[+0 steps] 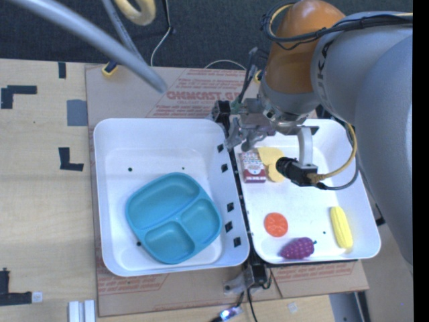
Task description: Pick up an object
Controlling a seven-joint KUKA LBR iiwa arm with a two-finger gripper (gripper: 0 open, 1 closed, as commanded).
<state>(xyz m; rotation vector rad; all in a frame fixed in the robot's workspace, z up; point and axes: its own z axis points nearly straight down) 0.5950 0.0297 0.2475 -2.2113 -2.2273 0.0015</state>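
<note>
**Claw.** The claw (249, 138) hangs low over the far inner corner of the right bin (315, 203), directly above and just behind the red-and-white carton (253, 167). Whether it is released or clenched cannot be told from this view, because the wrist hardware covers its lower end. Nothing is seen grasped in it. The carton lies flat on the bin floor, apparently untouched.

**Items near the carton.**
- A pale yellow flat piece (272, 157) lies beside the carton on its right, touching or partly tucked under it.
- A black cylindrical fitting (293, 170) on the arm, with a yellow cable, hangs just to the right of the carton.
- A round orange-red fruit (275, 224) sits nearer the camera than the carton, apart from it.
- A purple grape bunch (297, 248) lies beyond the fruit, at the near wall.
- A yellow corn cob (341, 227) lies well apart from the carton, towards the bin's right wall.

**Wider area.**
- The left bin (134, 149) adjoins on the carton's left, past the shared rims. It holds a blue divided tray (174, 217), well apart from the carton.
- Both bins rest on a cardboard sheet (194, 94) on the table (40, 200).
- The arm's orange band (301, 25) stands above and behind the carton.
</note>
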